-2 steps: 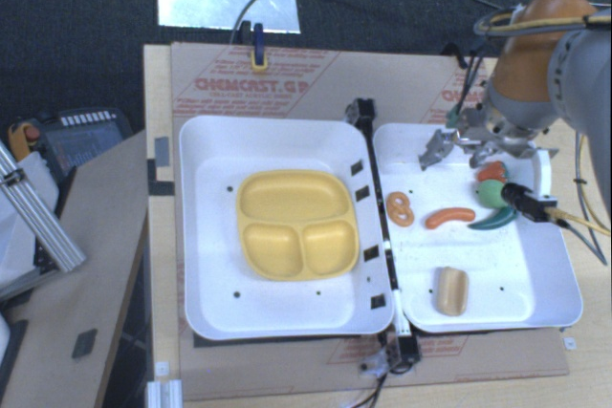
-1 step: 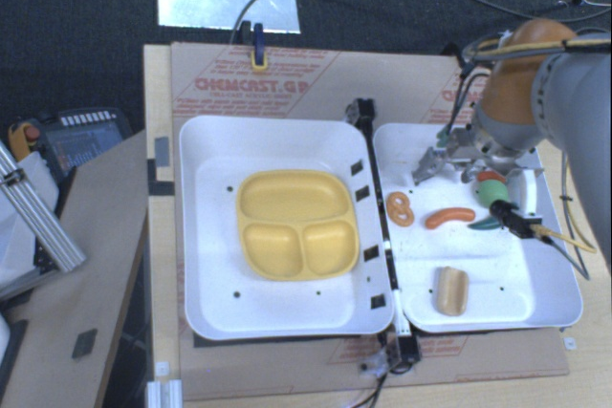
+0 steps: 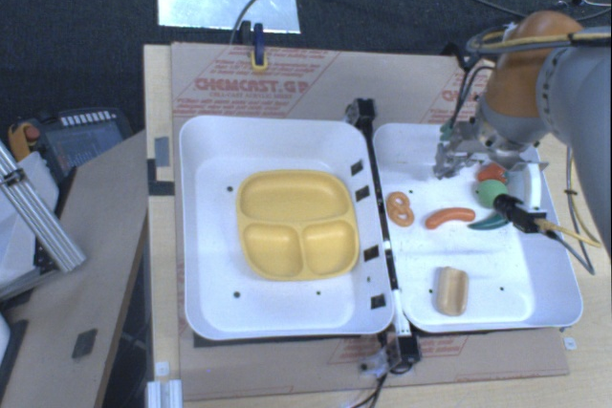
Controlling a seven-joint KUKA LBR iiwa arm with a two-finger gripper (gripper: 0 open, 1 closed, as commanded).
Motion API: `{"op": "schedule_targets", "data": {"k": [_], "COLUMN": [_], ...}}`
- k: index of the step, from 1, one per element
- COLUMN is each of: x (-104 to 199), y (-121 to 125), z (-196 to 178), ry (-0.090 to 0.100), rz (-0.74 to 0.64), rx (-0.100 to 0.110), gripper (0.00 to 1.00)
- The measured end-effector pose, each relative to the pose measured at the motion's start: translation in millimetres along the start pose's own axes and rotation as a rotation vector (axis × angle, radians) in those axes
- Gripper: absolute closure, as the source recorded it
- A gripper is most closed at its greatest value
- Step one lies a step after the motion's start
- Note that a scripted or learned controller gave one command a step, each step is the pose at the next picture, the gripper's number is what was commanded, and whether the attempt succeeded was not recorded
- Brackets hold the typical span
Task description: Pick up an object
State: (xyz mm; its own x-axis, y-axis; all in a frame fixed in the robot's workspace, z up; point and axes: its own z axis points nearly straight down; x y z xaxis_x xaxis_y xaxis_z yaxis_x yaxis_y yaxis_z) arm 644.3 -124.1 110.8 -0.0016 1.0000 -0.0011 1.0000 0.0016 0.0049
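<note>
My hand (image 3: 451,162) hangs over the right bin (image 3: 555,301); I cannot tell its state. That bin has one pretzel (image 3: 400,208), one sausage (image 3: 449,218), one bread roll (image 3: 451,289). The left bin (image 3: 206,234) carries one yellow tray (image 3: 295,224).

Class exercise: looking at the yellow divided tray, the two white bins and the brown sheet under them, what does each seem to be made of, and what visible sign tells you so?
Yellow divided tray: likely moulded plastic; one even colour, rounded compartments, soft sheen.
White bins: probably thin formed plastic; smooth, slightly glossy, with rounded rims.
Brown sheet: looks like cardboard; matte tan surface with red printed lettering.
</note>
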Motion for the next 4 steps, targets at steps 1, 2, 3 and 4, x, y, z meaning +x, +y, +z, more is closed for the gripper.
{"op": "schedule_targets", "data": {"k": [1,2,3,4], "x": [-2,-6,-6,41], "y": [-4,7,9,-11], "z": [-46,-103,-153,-138], "ry": [0.000,-0.001,-0.001,0.002], "rz": [0.002,-0.002,-0.003,-0.006], "rx": [-0.001,-0.003,-0.003,0.006], "gripper": [1.00,1.00,1.00,1.00]}}
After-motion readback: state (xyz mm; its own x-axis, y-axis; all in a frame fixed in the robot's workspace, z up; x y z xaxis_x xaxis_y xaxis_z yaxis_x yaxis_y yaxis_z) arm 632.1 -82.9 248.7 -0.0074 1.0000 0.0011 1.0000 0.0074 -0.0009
